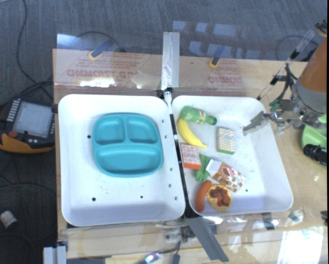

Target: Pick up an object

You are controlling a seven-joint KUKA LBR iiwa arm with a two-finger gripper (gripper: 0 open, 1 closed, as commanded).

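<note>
Two white bins side by side on bench: left bin (pixel 76 197) with blue divided plate (pixel 127 144), right bin (pixel 272 169) with small items along its left half. Green bottle (pixel 196 115) at far left, banana (pixel 190 132) just beside it, checked packet (pixel 225 139) to the right, hot dog (pixel 203 194) and pizza slice (pixel 220 197) at near edge. Gripper (pixel 256 122) over right bin's far right part, apart from every item, nothing between fingers; open or closed, cannot tell.
</note>
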